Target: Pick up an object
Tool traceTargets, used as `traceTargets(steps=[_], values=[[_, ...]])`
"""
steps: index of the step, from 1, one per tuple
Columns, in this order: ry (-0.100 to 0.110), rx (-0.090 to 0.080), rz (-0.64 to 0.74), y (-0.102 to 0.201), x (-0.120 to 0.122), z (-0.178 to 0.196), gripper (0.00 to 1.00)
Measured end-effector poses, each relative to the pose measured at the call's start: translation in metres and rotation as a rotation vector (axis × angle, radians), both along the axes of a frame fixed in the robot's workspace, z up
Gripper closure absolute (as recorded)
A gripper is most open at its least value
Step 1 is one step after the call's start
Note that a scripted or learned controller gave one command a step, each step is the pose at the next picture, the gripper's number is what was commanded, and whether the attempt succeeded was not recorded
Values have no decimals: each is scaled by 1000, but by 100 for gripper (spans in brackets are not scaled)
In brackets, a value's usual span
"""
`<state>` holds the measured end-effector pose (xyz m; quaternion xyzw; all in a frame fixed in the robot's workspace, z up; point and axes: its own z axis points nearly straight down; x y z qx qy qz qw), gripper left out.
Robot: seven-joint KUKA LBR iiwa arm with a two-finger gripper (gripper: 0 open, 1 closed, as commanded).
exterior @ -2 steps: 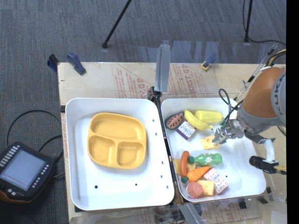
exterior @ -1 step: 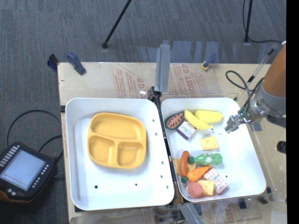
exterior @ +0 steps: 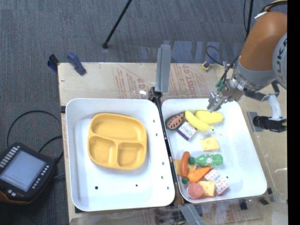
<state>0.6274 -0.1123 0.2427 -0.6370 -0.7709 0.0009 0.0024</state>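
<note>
My gripper (exterior: pixel 216 103) hangs over the far edge of the right bin (exterior: pixel 243 139), just above a yellow lemon-shaped toy (exterior: pixel 210 116). Nothing shows between its fingers. Beside the lemon lie a banana (exterior: pixel 195 121), a watermelon slice (exterior: pixel 175 120) and a small purple box (exterior: pixel 187 131). A cheese wedge (exterior: pixel 210 144) sits mid-bin. Nearer the front are a green bottle (exterior: pixel 207 161), a hot dog (exterior: pixel 185 163), a carrot (exterior: pixel 198 174), a ham slice (exterior: pixel 195 190) and a red-and-white box (exterior: pixel 218 181).
The left bin (exterior: pixel 79 172) holds a yellow sectioned plate (exterior: pixel 117 140). A grey upright post (exterior: pixel 163 69) stands at the back between the bins. A teach pendant (exterior: pixel 22 172) lies on the floor at the left. A tripod leg (exterior: pixel 119 18) crosses the floor behind.
</note>
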Motion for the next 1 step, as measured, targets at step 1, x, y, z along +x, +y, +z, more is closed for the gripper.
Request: traceTargets(steps=[1], values=[[0,0,129,22,2,-7,100]])
